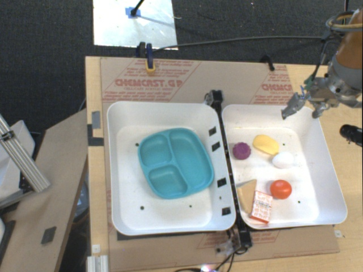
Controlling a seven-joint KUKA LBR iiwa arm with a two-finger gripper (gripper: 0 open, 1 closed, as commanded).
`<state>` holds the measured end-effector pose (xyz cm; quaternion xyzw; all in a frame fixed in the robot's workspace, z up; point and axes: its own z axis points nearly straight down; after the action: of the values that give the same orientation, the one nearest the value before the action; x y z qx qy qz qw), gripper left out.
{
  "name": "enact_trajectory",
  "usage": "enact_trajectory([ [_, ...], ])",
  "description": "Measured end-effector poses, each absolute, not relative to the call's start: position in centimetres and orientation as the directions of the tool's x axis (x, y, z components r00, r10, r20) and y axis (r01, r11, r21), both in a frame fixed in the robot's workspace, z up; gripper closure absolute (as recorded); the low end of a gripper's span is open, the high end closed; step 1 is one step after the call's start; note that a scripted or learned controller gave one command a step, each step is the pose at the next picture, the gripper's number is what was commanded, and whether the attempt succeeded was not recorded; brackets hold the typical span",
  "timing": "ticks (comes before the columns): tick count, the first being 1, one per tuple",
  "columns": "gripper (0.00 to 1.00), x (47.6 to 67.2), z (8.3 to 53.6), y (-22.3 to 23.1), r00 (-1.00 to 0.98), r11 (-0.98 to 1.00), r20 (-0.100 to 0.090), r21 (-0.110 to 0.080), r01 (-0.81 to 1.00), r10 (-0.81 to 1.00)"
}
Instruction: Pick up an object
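- Red-and-white packet (pixel 261 206) lies nearest the camera, at the front edge of the right bin (pixel 326 169), overlapping a tan wedge-shaped piece (pixel 246 192) just to its left.
- Red tomato-like ball (pixel 281 189) sits just beside the packet, to its upper right.
- White egg-shaped object (pixel 283 160) is behind the tomato, touching or nearly touching a yellow lemon-like object (pixel 265 144).
- Small purple round object (pixel 241 151) lies left of the yellow one, near the divider between the bins.
- Left bin (pixel 122 169) holds a teal three-compartment tray (pixel 176 162), set at a tilt, roughly centred.
- Gripper (pixel 302 107) hangs over the far right corner of the right bin, above the rim, well apart from all the objects.
- Fingers (pixel 290 107) look spread apart, nothing between them.
- Grey arm with its orange band (pixel 347 20) comes in from the upper right.
- Both bins rest on a cardboard sheet (pixel 170 78) printed with red lettering, on the desk (pixel 68 152).
- Blue-and-yellow clamp (pixel 149 58) sits at the far edge of the cardboard.
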<state>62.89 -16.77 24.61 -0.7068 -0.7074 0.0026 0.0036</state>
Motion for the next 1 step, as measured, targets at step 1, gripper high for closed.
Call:
enact_trajectory([
  [1,0.0,63.11,25.25,-16.74,-0.003,0.003,-0.001,0.002,1.0,1.0],
])
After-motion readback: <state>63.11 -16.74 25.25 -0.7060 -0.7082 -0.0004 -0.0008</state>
